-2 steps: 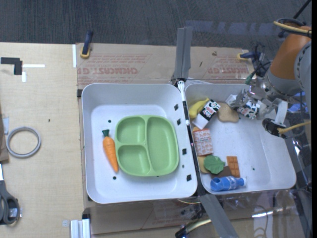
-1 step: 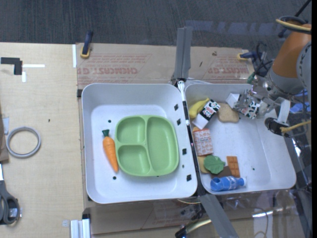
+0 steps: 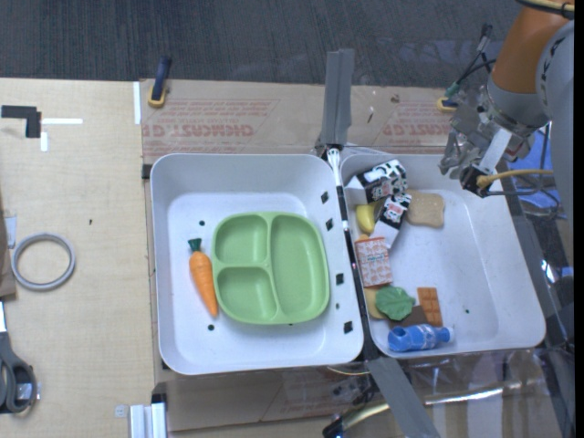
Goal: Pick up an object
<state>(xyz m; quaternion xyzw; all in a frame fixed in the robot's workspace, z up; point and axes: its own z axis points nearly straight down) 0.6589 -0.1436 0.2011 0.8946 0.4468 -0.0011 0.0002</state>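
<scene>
Objects are crowded along the left side of the right bin (image 3: 511, 272): blue bottle (image 3: 418, 338) nearest, then green toy (image 3: 395, 301), red packet (image 3: 373, 261), black-and-white carton (image 3: 387, 185). Beyond, the gripper (image 3: 467, 164) is seen over the bin's far right corner, details blurred.

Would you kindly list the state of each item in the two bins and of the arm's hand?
Orange toy carrot: lying flat in the left bin, beside the plate.
Green three-compartment plastic plate: right way up.
Blue plastic bottle: on its side in the right bin.
Hand: above the right bin's far right rim, holding nothing visible.
</scene>
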